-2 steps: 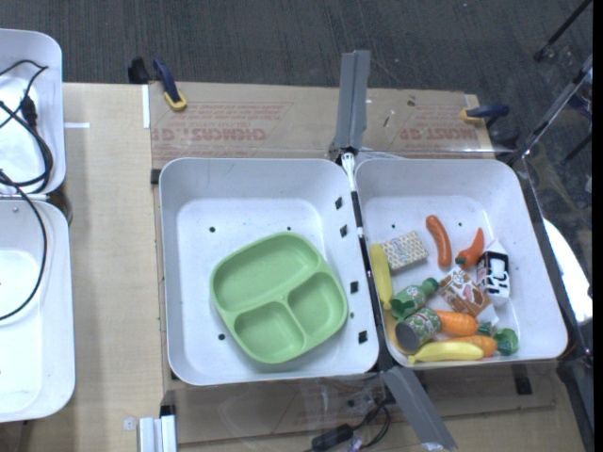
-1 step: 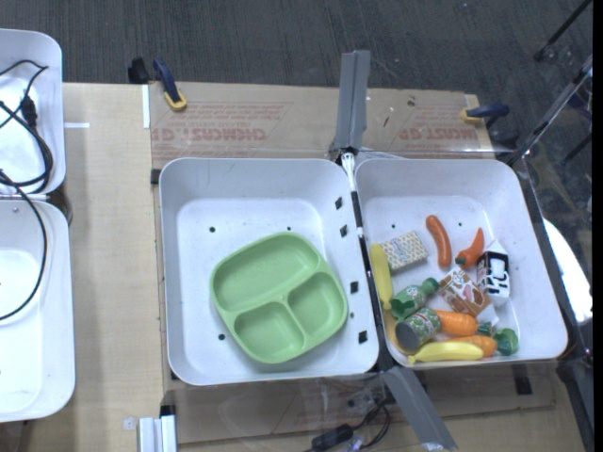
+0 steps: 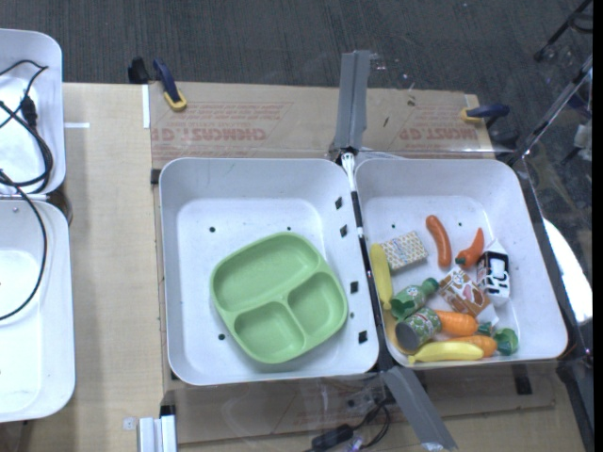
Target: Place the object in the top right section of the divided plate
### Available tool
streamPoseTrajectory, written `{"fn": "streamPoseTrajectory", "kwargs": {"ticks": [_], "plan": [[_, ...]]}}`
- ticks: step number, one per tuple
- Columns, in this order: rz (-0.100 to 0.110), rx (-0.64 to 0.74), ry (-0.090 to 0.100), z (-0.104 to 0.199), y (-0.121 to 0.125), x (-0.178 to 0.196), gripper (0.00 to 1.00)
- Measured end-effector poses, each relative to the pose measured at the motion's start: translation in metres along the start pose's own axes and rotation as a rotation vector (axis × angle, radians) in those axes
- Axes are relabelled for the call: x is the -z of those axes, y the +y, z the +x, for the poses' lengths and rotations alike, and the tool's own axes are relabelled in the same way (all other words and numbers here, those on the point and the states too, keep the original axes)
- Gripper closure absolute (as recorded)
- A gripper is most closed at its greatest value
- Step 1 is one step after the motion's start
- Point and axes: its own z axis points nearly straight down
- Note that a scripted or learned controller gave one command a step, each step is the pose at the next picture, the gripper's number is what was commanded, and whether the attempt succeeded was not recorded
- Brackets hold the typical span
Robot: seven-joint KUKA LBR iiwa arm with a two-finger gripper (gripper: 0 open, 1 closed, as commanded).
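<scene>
Two white bins sit side by side on the surface. The left bin [image 3: 188, 252] carries the green divided plate [image 3: 278, 298], which lies flat and slightly rotated. Its large compartment occupies the upper left, and two smaller ones occupy the lower edge and the right. The top right section [image 3: 317, 303] is judged to be the small compartment nearest the wall between the bins.

The right bin [image 3: 528, 224] holds a loose pile of toy food, well apart from the plate. The task does not name the object, so the target cannot be fixed. Candidates, left to right:

1. Yellow stick [image 3: 381, 273], just beside the dividing wall, long axis running near to far.
2. Patterned block [image 3: 405, 250], lying apart from the pile.
3. Red sausage [image 3: 438, 240], lying apart, long axis near to far with a slight tilt.
4. Banana [image 3: 448, 351], at the near edge, long axis left to right.

The remaining items touch or overlap one another.

The governing relation: every candidate lies to the right of the target section, across the dividing wall. The carry therefore runs leftward. Since the arm reaches in from the right, the pile is judged nearer to it than the plate.

Whether the tool is spread or pressed together cannot be told.
</scene>
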Motion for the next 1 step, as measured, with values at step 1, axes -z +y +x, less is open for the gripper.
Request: {"fn": "streamPoseTrajectory", "kwargs": {"ticks": [1], "plan": [[-0.001, 0.354, 0.001, 0.0374, -0.0101, 0.0157, 1.0]]}}
